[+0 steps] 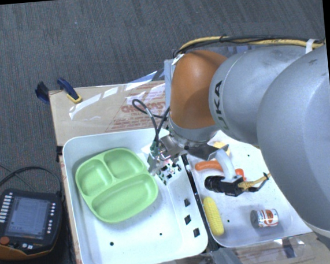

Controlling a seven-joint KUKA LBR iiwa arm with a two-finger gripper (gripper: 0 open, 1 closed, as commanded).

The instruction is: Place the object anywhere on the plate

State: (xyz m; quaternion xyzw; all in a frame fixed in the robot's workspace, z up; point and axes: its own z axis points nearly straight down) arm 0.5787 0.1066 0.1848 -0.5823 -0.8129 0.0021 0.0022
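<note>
Grey robot arm [292, 122] with an orange band looms closest. Light green three-compartment plastic plate [117, 185] lies in the left shallow white bin [135, 241], toward its far left corner. Beside the plate's right rim hangs the hand [157, 160]; open or closed, I cannot tell. Right white bin [240, 233]: yellow corn cob [213, 215] by its left edge, red-and-silver can [264, 217] near its front edge.

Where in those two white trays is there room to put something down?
The left bin has bare floor between the green plate and its near wall, and right of the plate; the plate itself is bare. The right bin is crowded: corn cob, can, orange item, arm overhead. The gripper hangs by the plate's far right corner.
</note>
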